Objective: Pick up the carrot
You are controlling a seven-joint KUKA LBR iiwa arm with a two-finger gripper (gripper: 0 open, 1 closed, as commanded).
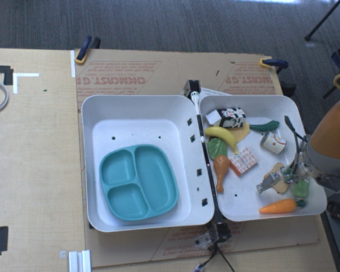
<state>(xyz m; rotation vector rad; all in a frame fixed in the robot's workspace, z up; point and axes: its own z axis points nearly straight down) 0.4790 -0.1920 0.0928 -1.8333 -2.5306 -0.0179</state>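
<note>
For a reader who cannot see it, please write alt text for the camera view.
An orange carrot lies near the front edge of the right white bin, with the robot's hand just above it among toy foods such as a banana and a drumstick. The left bin holds a teal divided plate.

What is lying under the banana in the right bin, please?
Under the banana lie a green leafy piece and a yellow flat piece; the parts it covers are hidden.

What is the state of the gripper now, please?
Gripper: low in the right bin, above the carrot; open or closed cannot be told.
</note>
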